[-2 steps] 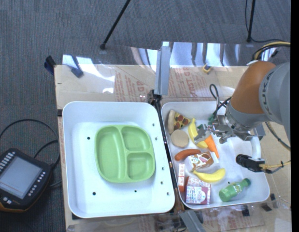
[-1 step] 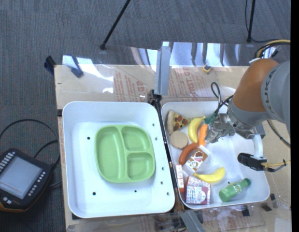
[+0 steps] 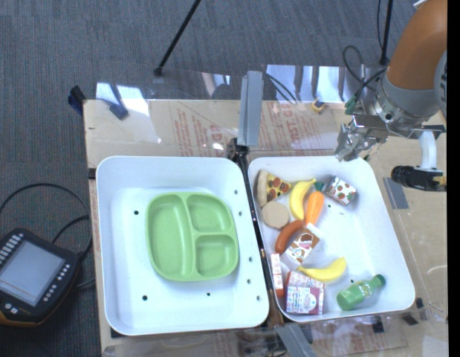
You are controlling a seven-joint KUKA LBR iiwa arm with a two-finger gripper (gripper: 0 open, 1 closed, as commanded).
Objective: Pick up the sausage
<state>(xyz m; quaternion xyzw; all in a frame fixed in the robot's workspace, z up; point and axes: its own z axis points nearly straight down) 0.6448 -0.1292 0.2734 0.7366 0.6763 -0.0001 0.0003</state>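
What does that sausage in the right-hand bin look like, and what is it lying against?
The sausage is a short, reddish-orange toy piece, smooth and plastic-looking, with rounded ends. It lies flat and slanted in the left half of the right bin, its lower end toward the bin's left wall. The round tan cookie sits at its upper left, the carrot meets its upper end, and a small carton overlaps its right side. The gripper is above the bin's far edge, apart from it.

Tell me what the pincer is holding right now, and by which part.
Nothing is held. The pincer hangs above the right bin's far rim, with no object between its fingers. The sausage lies in that bin, untouched.
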